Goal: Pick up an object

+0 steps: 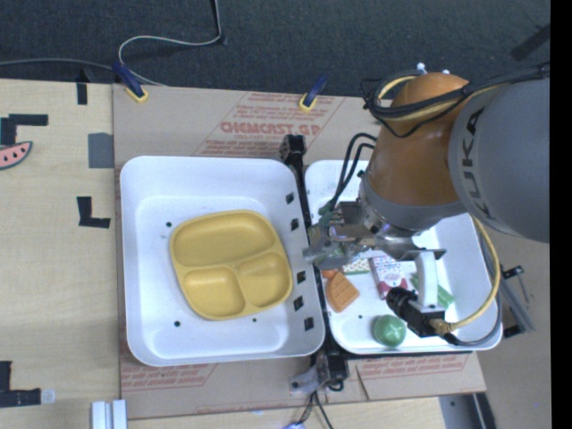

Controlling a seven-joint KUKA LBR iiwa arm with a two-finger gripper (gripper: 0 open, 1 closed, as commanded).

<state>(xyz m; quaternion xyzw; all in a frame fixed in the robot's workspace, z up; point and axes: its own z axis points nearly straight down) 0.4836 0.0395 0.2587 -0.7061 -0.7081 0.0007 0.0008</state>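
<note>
A dark blue-grey carpet [357, 16] is seen across the twelve o'clock part of the view, and a thin pale cable [170, 43] is looped over it. A light wooden bench top [54, 266] is spread below, from nine o'clock down to six o'clock. Black tape marks [88, 213] are stuck to the wood at nine o'clock, and a pink shape [13, 155] is found near the ten o'clock edge. A brown cardboard sheet [259, 128] with red printing is laid at the centre, and it is held at its twelve o'clock edge by two yellow-and-blue clamps [134, 88]. The scene is lit evenly, with soft shadows.
</note>
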